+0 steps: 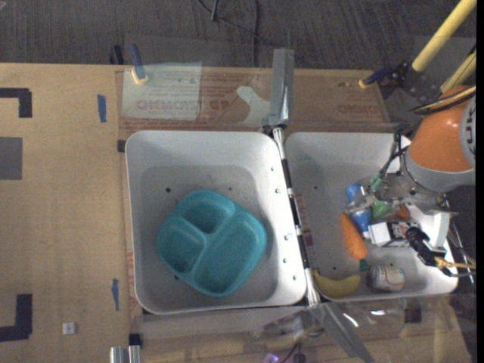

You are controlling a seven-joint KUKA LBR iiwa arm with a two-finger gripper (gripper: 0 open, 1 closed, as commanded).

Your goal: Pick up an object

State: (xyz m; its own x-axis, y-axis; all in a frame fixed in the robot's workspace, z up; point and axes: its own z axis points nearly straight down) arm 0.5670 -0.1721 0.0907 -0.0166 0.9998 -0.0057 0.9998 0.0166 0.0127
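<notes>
The right bin (318,165) holds a pile of small things. An orange carrot-shaped piece (352,237) lies beside a blue item (360,219). At the front edge are a yellow banana (338,283) and a grey-white rounded object (388,277). A white and black packet (389,231) lies near the right wall. My gripper (380,193) hangs low over the blue item and the clutter at the bin's right side. The wrist's orange band (441,138) sits above it. Cables and the wrist hide what is under the gripper.
The left bin (151,165) contains a teal divided plate (212,240) lying flat. A metal divider (291,203) separates the two bins. Yellow poles (446,29) and a clamp stand at the back right. The wooden bench (60,203) stretches to the left.
</notes>
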